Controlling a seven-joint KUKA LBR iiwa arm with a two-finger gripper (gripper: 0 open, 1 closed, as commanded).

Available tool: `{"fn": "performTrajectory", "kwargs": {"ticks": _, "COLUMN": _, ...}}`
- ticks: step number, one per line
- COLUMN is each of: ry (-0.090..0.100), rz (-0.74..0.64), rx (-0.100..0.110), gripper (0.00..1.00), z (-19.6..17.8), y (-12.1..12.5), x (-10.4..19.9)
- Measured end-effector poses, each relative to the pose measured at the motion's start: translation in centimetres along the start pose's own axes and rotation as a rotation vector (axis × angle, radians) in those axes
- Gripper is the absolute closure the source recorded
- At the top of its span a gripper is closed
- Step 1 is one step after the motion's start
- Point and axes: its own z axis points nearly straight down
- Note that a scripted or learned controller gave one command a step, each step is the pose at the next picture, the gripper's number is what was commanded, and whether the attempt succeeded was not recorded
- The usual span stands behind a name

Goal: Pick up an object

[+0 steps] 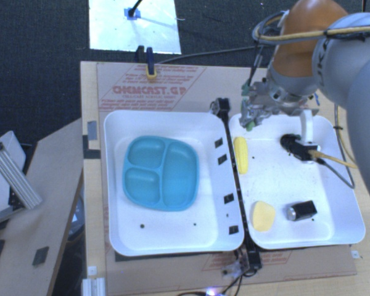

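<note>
In the right bin (342, 196) lie three things. A long yellow piece like a corn cob (240, 155) rests by the left wall. At the front a pale yellow chip-like piece (263, 216) sits beside a small dark can (301, 211) lying on its side. My gripper (250, 121) hangs over the bin's back left corner, just behind and above the yellow cob, with nothing visibly held.
The left bin (129, 233) holds a blue divided plate (161, 172). A black hinged divider (229, 171) runs between the two bins. The arm's bulky orange and grey wrist (308, 36) looms over the back right of the bench.
</note>
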Motion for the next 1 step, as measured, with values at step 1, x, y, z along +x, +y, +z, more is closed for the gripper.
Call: {"fn": "performTrajectory", "kwargs": {"ticks": 1, "ry": 0.000, "rz": 0.000, "rx": 0.000, "gripper": 1.00, "z": 0.94, "y": 0.26, "x": 5.08}}
